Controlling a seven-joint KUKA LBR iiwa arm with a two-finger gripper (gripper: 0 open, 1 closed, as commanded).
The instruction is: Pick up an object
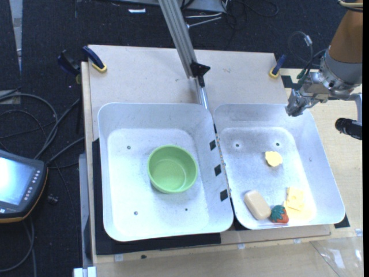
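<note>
We see the gripper (295,109) hanging over the far right corner of the right bin (323,154); we cannot tell how its fingers stand. Along that bin's near edge lie a tan block (257,205), a red-and-green toy (279,214) and yellow pieces (296,201). A green bowl (172,169) sits mid left bin (115,154).

Right bin (253,117) has loads of open floor in its upper half; stuff crowds the lower right corner. Left bin (115,126): just the green bowl (172,169) mid-floor.
</note>
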